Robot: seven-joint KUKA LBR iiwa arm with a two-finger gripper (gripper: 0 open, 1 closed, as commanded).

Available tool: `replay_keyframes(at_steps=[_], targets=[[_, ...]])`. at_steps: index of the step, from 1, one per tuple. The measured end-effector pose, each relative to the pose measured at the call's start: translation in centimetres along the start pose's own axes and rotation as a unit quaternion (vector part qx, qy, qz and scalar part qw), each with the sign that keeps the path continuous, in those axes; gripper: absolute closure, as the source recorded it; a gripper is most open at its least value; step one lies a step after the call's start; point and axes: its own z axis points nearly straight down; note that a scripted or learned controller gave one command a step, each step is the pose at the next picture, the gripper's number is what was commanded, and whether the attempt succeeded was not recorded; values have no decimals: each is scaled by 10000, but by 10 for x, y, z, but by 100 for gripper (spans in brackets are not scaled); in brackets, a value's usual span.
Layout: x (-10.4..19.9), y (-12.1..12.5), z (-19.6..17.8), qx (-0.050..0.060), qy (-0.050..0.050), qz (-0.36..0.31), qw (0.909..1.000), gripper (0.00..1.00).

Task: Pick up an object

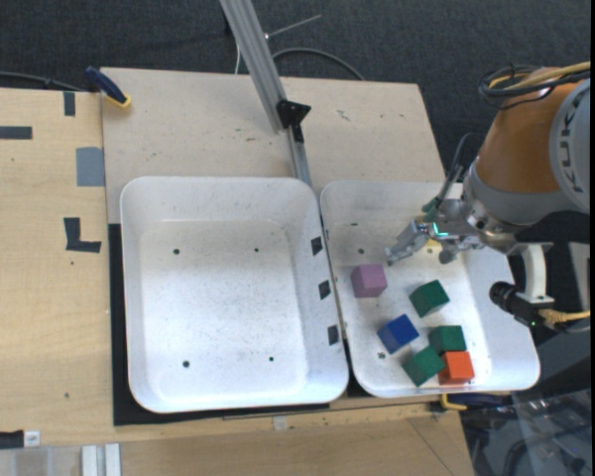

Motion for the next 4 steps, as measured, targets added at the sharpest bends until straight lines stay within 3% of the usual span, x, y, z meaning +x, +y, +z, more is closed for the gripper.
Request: replay_keyframes(at_steps=[1, 2, 3, 4], targets=[[0, 1, -2, -21, -3, -5, 10000, 0], [2, 2, 66, 12, 1, 0, 10000, 0], [1, 10, 90, -148, -25, -1, 9999, 0], [0, 12, 83, -147, -26, 9, 9999, 100]])
